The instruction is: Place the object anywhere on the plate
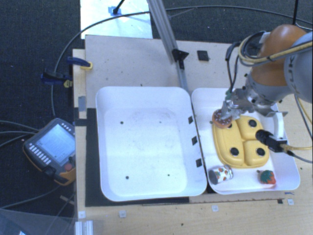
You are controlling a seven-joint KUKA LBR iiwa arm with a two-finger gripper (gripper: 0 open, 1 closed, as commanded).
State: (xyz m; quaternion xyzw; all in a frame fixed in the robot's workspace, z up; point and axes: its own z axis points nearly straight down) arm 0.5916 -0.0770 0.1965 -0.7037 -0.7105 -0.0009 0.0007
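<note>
Camera view showed the gripper (226,115) over the yellow plate's (243,147) corner; a small brownish object (222,121) hid its fingertips, grip unclear.

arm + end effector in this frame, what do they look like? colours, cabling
Grey arm with a rounded orange band above the wrist. Yellow and black cables loop beside the band. The metallic grey end effector is compact; a black connector with a yellow cable trails toward the right.
</note>
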